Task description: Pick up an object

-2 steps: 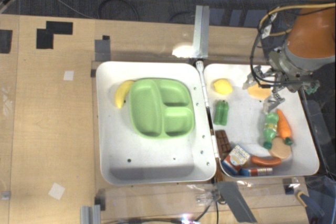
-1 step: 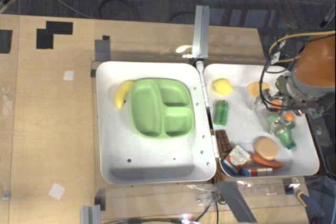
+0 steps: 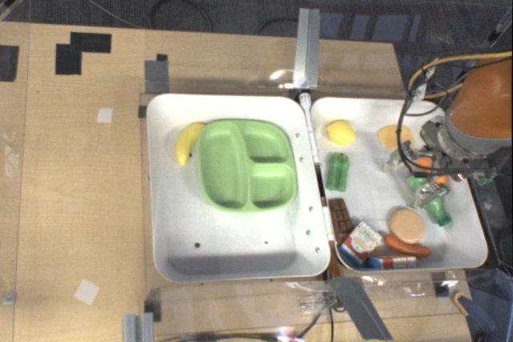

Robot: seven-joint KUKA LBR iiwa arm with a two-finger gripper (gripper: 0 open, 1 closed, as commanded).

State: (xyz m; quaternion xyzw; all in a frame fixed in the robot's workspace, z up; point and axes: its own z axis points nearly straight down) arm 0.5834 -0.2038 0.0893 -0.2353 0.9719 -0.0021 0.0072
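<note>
The arm [image 3: 481, 112] is reaching down into the right bin [image 3: 365, 172], so the grasp looks to be in hand; next it needs to close squarely and lift straight up. The gripper [image 3: 431, 190] is sitting right over a green toy [image 3: 437, 210] by the bin's right side, apparently touching it, though I cannot tell how it is set or whether it is pinching anything.

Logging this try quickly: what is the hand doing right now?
Hand: low in the right bin over a green object; open or closed cannot be told.
</note>
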